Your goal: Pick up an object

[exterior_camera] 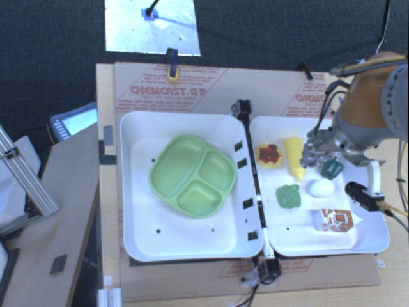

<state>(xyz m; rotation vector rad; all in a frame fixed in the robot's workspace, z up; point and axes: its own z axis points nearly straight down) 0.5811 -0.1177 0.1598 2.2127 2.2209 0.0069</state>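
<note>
**Gripper low over the right bin's far corner, grasp unclear**

The toy foods are scattered across the right bin (377,242), apart enough that each can be approached on its own: a yellow cone-shaped piece (294,156) beside a yellow-and-red flat piece (269,155), a green broccoli-like lump (289,196), a white egg (321,188), a small orange-and-white carton (335,220), and a dark teal object (331,168) just above the egg. The left bin (137,235) carries a green divided plate (192,174), lying flat near its middle, probably too broad for an easy pinch.

The arm comes in from the right with its orange-banded wrist bent downward, setting the gripper (317,152) between the yellow cone and the teal object, close to both. From this slant I cannot tell how wide the tool is set or whether it has anything in it; nothing is plainly seen clamped. My judgement is that a pick is being attempted on the teal object or the cone, with the egg at risk of being nudged
</note>
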